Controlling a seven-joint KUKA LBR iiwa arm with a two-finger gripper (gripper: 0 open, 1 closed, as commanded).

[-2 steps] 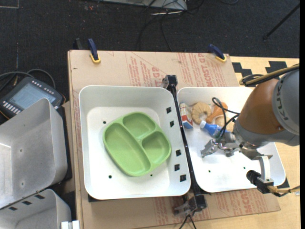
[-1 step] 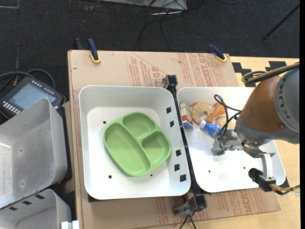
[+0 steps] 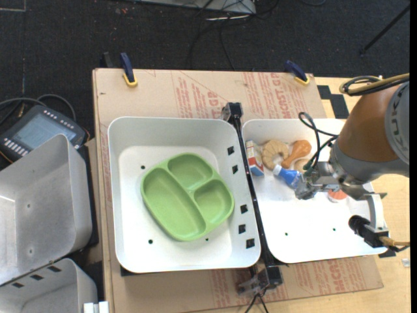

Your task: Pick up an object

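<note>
Blue tube [image 3: 287, 174] | right bin [image 3: 313, 243], by orange toy [image 3: 298, 150] | gripper [image 3: 306, 189] low beside tube, finger state unclear | nothing lifted yet; grasp and lift remain

Smooth white plastic with a soft sheen is seen on the bin [image 3: 306, 243] under the gripper [image 3: 305, 191]. The same plastic is shown by the bin [image 3: 124, 175] well to the gripper's left, where a matt green plastic divided plate [image 3: 187, 195] is laid. Plain brown cardboard [image 3: 169, 90], dull and printed in red, is spread beneath both. The arm's orange band [image 3: 374, 126] looks glossy; the gripper itself is finished in dull grey metal.
</note>
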